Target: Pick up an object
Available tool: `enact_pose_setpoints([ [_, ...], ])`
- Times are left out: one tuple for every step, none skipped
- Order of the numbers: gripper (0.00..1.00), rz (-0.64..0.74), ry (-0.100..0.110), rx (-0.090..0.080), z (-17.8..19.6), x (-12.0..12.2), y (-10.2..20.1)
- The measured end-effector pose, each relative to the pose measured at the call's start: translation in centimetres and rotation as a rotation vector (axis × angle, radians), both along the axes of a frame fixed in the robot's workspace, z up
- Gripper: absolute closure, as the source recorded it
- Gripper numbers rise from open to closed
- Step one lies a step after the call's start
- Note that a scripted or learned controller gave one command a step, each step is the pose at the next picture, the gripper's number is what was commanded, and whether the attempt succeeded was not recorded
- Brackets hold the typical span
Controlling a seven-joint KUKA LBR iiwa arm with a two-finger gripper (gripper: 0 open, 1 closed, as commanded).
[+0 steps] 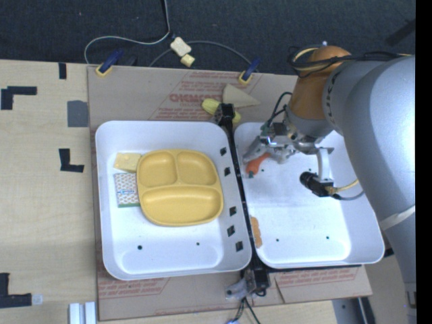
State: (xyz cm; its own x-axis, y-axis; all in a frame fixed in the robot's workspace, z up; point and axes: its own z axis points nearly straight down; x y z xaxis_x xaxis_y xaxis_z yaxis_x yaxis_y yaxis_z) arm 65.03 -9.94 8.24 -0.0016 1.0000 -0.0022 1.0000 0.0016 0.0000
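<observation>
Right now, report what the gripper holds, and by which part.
Cannot be told. The gripper sits low in the right bin at an orange object, but no grasp is visible.

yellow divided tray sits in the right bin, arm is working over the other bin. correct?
Not quite. The camera view shows the yellow divided tray in the left bin, not the right one. The rest holds: the arm's gripper is over the other bin, the right bin, near its upper left corner.

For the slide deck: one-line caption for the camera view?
KUKA arm's claw low in right bin over an orange object; yellow divided tray in left bin.
</observation>
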Motion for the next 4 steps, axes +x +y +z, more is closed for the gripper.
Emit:
enact_pose_setpoints([
  [0.00, 0.000, -0.001, 0.002, 0.3, 1.5, 0.2],
  [0.00, 0.000, -0.002, 0.003, 0.3, 1.9, -0.5],
  [0.00, 0.000, -0.002, 0.000, 0.3, 1.4, 0.2],
  [1.00, 0.000, -0.002, -0.001, 1.3, 1.4, 0.2],
])
